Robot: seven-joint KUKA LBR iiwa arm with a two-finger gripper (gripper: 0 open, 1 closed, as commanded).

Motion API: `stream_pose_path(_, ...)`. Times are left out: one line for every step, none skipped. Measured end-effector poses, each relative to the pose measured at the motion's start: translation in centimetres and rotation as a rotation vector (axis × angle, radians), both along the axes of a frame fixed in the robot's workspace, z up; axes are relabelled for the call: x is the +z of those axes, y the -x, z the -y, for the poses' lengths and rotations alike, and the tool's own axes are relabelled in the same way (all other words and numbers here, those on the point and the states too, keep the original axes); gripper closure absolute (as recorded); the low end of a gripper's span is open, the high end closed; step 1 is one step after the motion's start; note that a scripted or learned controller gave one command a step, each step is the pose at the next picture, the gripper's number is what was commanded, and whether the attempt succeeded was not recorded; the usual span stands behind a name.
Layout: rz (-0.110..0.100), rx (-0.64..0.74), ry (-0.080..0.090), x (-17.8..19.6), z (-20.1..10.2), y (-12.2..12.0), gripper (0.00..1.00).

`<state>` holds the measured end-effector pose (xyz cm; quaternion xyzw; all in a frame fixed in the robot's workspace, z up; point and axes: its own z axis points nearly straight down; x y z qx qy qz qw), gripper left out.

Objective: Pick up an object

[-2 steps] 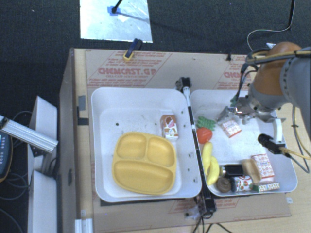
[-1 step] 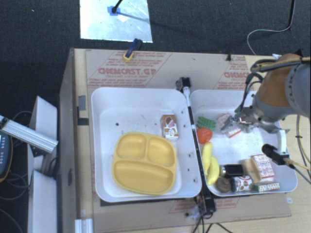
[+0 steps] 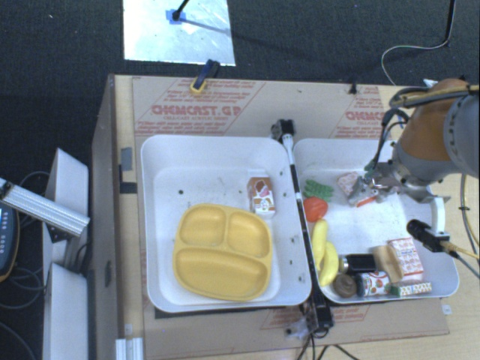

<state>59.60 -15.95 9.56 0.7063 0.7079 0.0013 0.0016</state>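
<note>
Gripper [image 3: 373, 188] right of centre, over small pale crumpled packet [image 3: 349, 182] beside thin red-orange piece [image 3: 367, 199]; grip state: cannot tell

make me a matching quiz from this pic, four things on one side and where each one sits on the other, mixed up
Things:
1. yellow tray
2. banana
3. tomato
4. small carton

Places:
A. right bin, against the divider, just below the tomato
B. left bin, beside the tray's upper right corner
C. left bin, filling its lower middle
D. right bin, by the divider, just above the banana

Pairs: 1-C, 2-A, 3-D, 4-B
</note>
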Motion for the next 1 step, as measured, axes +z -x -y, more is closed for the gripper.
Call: stream_pose_path(0.0,0.002,-0.001,8.1,-5.63,-3.71,1.0)
